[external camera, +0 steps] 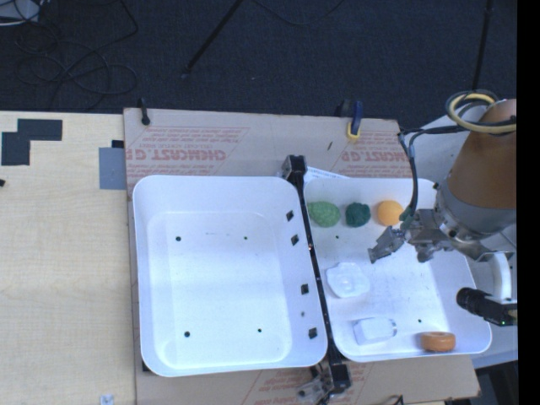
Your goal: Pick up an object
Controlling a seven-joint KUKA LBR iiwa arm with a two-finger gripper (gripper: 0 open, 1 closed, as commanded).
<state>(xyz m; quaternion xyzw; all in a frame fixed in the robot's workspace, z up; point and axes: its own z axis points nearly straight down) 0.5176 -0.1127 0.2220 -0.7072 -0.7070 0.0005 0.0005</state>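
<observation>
Camera view puts both bins under me, and I'll work down from the biggest thing. Filling the bench's left half is the left bin (219, 277). Next to it, sharing a dark divider, sits the right bin (396, 298), where everything worth grabbing lies. My arm (485, 171) comes in from the right edge and hangs over that bin's upper right part.

I read this as the approach step: nothing is lifted yet, and the gripper (390, 245) hovers above the bin floor with its fingers apart and nothing between them. It sits just below the row of three small pieces along the far wall.

Nearest of those is the orange ball (389, 213), just above and close to the fingertips; I'd take it as my target. It looks round, smooth and bright, so I'd judge it may roll if nudged. Beside it lie a dark green lump (358, 214) and a paler green lump (324, 214), both rough-looking.

Lower down I see a white crumpled piece (347, 279), a white block (375, 329), and an orange disc (438, 341) near the front corner.

My next move calls for shifting toward the far wall, centring over the ball, then descending and closing.
</observation>
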